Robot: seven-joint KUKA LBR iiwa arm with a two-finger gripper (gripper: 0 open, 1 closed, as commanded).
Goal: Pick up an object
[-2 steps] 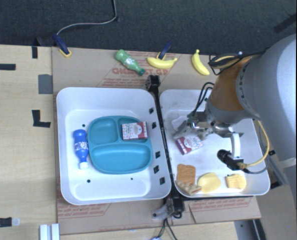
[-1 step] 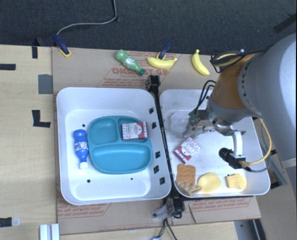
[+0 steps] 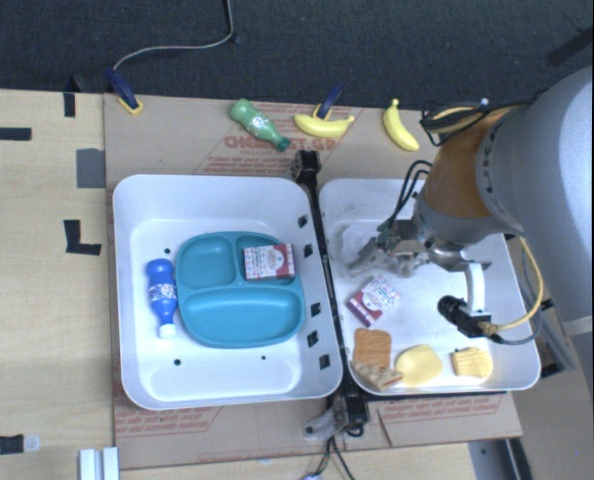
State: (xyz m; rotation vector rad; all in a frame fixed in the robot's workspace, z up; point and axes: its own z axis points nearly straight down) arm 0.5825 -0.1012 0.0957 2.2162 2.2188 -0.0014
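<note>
1. Lying in the middle of the right bin (image 3: 329,200), just below the gripper (image 3: 377,254), a small white-and-red packet (image 3: 374,298) is judged the likeliest thing to be picked up, since it is the item nearest the fingers.
2. The gripper is seen low over the upper-middle floor of the right bin, its metal fingers seemingly spread, with nothing visible between them; nothing is held.
3. The step in hand is judged to be the approach: the object has not yet been grasped or lifted.
4. For the next move, the fingers would need to be brought over the packet, lowered astride it and closed; a flat packet may well slip out of a pinch.
5. Along the front edge of the right bin, a brown cracker (image 3: 373,347), a pale yellow round piece (image 3: 418,364) and a yellow cheese-like block (image 3: 471,363) are found close together, clear of the packet.
6. The arm's wrist and its yellow cable (image 3: 512,320) hang over the bin's right side, so part of the floor there is hidden.
7. In the left bin (image 3: 137,198) a blue divided tray (image 3: 237,303) carries a small red-and-white carton (image 3: 268,262), with a blue bottle (image 3: 161,296) just beside the tray's left edge.
8. Beyond the bins' far edges, a green bottle (image 3: 259,124) and two bananas (image 3: 323,124) (image 3: 399,128) lie on the cardboard, well out of the way.
</note>
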